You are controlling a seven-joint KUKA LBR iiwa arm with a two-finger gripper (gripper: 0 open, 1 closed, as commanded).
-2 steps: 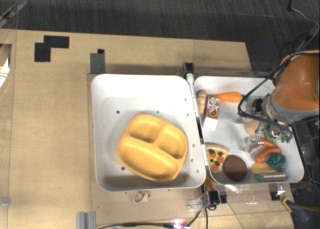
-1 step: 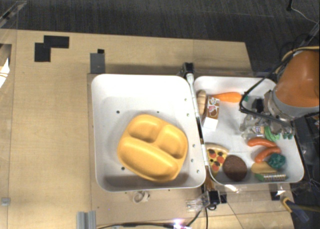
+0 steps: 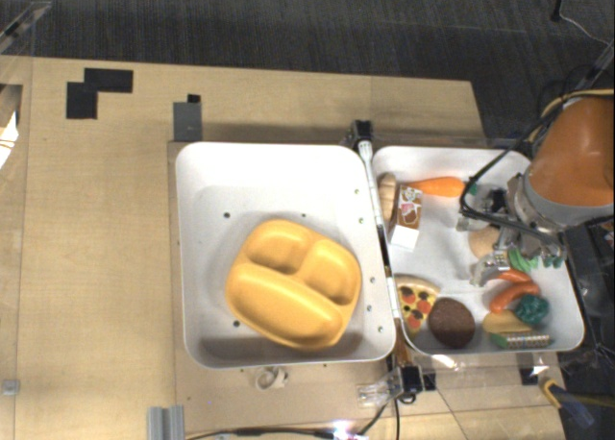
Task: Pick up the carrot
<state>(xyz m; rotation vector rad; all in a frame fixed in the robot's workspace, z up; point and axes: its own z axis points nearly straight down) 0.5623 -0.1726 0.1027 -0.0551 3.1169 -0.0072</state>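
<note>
Near the right white bin's [image 3: 573,337] far wall lies the tapered orange toy carrot [image 3: 440,186], apart from the metal two-finger gripper [image 3: 495,260], finger state unclear; a descent here would likely hit neighbouring toys instead.

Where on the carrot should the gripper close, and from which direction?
Grip the carrot across its thick orange middle, descending from above. It lies flat, lengthwise along the right bin's far wall, so fingers should probably straddle its narrow width. The gripper sits nearer the camera.
</note>
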